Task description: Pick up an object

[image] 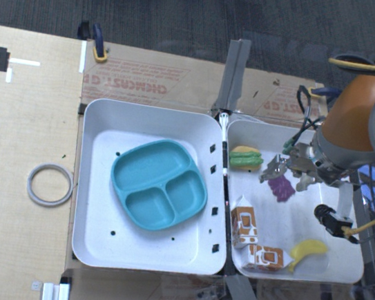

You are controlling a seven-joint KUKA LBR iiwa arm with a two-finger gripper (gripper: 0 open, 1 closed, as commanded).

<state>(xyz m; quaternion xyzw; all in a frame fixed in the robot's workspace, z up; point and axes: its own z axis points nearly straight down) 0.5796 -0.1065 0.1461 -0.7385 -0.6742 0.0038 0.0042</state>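
Left bin (91, 187): just a teal divided plate (159, 184), middle. Right bin (358, 273): purple thing (281, 188) under the gripper (287, 176), fingers spread, gripping nothing; green-yellow toy (246, 157) far-left corner, banana (306, 252) and orange-white carton (252, 241) near edge. Carton print unreadable.

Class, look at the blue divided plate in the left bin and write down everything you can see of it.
The teal-blue divided plate looks like smooth moulded plastic, a rounded rectangle with a raised rim. Low ridges split it into three compartments: one long section along its upper edge and two smaller ones below. It lies flat, face up and turned at an angle, near the middle of the left white bin, resting on the bin floor. Its compartments hold nothing, and no other object touches it.
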